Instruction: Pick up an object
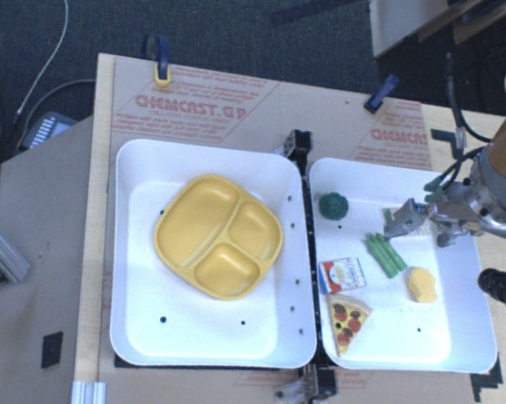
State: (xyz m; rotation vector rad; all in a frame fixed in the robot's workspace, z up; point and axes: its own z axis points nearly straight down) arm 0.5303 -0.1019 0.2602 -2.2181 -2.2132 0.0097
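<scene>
The gripper (403, 220) was seen above the right bin (454, 354), near the green stick (385, 255); the state of its fingers could not be told.

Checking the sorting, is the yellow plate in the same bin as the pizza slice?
No, the yellow plate lies in the left bin; the pizza slice is in the right bin.

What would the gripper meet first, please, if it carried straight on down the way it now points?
Most likely the green bean-like toy, which lies just below and left of the gripper in the right bin. Depth is hard to judge from this slanted view, so it might meet the bin floor beside it instead.
</scene>
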